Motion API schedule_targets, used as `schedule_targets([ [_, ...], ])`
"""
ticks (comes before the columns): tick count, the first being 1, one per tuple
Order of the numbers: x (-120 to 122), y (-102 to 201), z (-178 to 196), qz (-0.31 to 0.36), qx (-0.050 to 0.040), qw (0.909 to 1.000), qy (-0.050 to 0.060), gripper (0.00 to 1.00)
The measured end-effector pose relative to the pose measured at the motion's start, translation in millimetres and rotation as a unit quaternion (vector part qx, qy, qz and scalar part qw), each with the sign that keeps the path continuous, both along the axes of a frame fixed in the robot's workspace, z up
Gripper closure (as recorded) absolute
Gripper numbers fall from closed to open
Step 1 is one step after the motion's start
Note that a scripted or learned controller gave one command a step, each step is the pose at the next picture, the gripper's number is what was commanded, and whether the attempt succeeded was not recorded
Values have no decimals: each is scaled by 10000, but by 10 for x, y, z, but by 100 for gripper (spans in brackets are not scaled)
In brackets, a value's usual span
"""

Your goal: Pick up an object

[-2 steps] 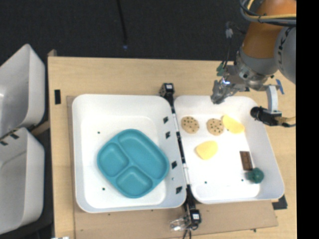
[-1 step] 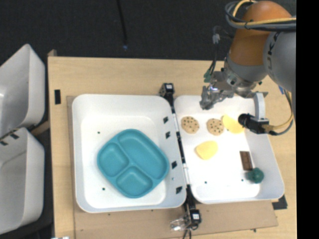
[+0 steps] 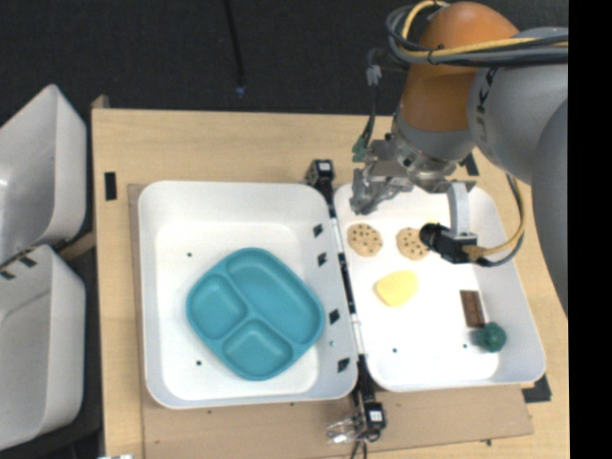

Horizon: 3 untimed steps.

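Note:
My gripper [image 3: 365,199] hangs over the far left corner of the right bin [image 3: 512,285], just beyond a round chocolate-chip cookie [image 3: 364,239]. A second cookie [image 3: 411,244] lies to the right of the first. Nearer the camera rests a pale yellow lump [image 3: 396,288]. A small brown bar [image 3: 471,307] and a teal ball [image 3: 491,338] sit near the bin's right wall. Nothing shows between the gripper's tips.
The left bin [image 3: 163,256] holds a teal divided plate [image 3: 253,312]. A black fitting [image 3: 446,242] on a cable hangs by the second cookie. The arm's orange band [image 3: 449,46] and grey body fill the upper right. The bins' shared rim [image 3: 339,275] runs close to the gripper.

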State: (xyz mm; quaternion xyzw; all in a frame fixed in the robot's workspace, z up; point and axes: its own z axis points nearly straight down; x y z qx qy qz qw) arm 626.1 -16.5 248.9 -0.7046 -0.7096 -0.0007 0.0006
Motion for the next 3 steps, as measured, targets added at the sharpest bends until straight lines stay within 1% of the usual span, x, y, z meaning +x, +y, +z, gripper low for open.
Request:
schedule_targets([
  [1,-268,453,17,-3,-2,10000,6,100],
  [2,-424,930,-132,-7,-6,10000,6,100],
  [3,-417,904,-127,-34,-6,10000,-2,0],
])
